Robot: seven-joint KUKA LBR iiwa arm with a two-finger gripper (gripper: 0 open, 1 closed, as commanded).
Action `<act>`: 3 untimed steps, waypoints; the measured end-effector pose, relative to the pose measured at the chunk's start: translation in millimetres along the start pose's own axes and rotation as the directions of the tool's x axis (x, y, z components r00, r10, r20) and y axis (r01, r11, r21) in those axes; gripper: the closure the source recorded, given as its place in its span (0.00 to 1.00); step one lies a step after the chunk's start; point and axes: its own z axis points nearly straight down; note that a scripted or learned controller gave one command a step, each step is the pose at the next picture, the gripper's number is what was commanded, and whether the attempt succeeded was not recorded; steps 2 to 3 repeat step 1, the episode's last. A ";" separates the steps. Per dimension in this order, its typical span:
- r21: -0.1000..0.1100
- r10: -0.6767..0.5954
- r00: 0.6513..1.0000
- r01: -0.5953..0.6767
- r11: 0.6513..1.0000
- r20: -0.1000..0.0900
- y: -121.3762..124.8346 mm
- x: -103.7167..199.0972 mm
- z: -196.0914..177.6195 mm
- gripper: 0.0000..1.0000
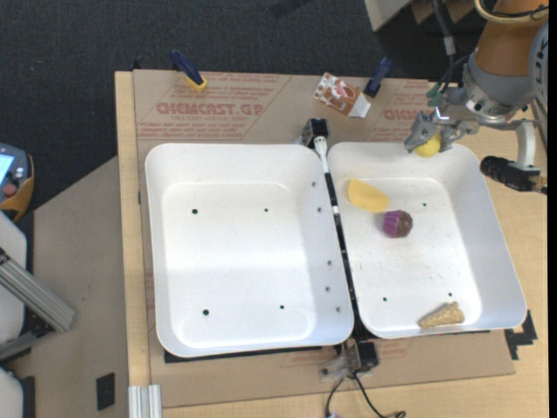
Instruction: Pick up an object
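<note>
My gripper hangs over the far rim of the right bin, near its back right corner. A small yellow object sits between its fingers, lifted clear of the bin floor. Inside the right bin lie a yellow-orange wedge at the back left, a small purple ball-like object just in front of it, and a tan wedge-shaped piece near the front rim.
The left bin stands beside the right one, with a black divider strip between them. Blue clamps and a small red-and-white packet sit on the cardboard behind the bins.
</note>
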 end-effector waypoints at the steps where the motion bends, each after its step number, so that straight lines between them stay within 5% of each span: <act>1: 0.013 0.002 1.000 -0.002 1.000 -0.003 -8.1 55.1 8.5 1.00; 3: 0.013 0.002 1.000 -0.002 1.000 -0.003 -8.1 55.1 8.5 1.00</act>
